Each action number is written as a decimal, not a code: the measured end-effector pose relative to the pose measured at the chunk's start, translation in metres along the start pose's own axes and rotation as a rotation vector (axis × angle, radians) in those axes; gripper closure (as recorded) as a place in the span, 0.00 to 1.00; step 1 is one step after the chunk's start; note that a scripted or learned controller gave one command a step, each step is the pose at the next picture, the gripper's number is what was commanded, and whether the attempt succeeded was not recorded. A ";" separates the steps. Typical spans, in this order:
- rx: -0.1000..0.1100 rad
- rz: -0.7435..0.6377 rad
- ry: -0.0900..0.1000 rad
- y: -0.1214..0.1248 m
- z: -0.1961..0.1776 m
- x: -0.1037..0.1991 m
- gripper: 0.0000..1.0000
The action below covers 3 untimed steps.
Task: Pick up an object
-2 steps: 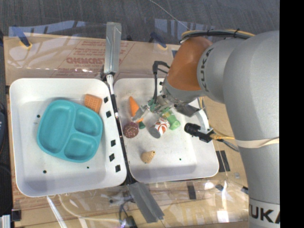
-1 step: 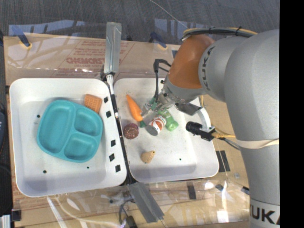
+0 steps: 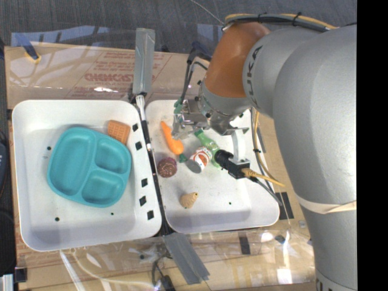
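My gripper hangs over the back of the right bin, just right of an orange carrot that lies slanted near the divider. A green bottle lies right of the gripper, and a small red-and-white can lies on its side just in front of it. A dark red round thing rests near the divider, and a tan shell-like piece lies toward the bin's front. Nothing shows between the fingers.
The left bin bears a teal divided plate and an orange waffle-like cracker at its back right. A grey bar stands behind the divider. The bulky arm covers the right bin's right side.
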State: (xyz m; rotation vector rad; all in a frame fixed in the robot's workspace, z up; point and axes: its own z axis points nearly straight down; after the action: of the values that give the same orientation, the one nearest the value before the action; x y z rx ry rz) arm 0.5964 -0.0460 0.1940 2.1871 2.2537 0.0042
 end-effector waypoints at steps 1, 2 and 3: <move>0.008 -0.139 0.002 -0.041 0.003 0.110 1.00; -0.006 -0.184 -0.005 -0.058 -0.103 0.003 1.00; -0.004 -0.140 -0.003 -0.120 -0.164 -0.046 1.00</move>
State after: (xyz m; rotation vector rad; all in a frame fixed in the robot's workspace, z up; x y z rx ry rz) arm 0.4773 -0.0957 0.3572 2.0203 2.3969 0.0052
